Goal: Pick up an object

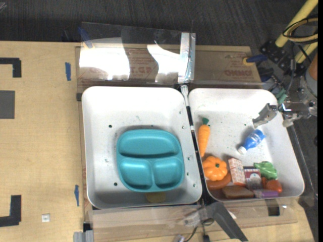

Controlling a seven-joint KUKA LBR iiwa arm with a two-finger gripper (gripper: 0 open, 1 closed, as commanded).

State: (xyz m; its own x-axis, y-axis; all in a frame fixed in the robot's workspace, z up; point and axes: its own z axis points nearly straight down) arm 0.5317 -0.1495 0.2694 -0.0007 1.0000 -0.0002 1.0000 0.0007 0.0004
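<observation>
The right white bin (227, 101) holds an orange carrot (203, 137) lying along its left wall. An orange pumpkin (215, 168) sits below the carrot. A small blue-and-white bottle (252, 140) lies near the middle right. Along the front wall are a red-and-white box (236, 171), a green toy (266, 169) and a brown block (237, 191). My gripper (264, 115) hangs over the bin's right side, just above and right of the bottle, with nothing visibly in it.
The left white bin (96, 101) carries a teal divided plate (150, 159). A clear plastic sheet (151, 59) stands behind the bins. Cables and a yellow hose (298, 24) crowd the top right, and the wooden bench (35, 150) spreads to the left.
</observation>
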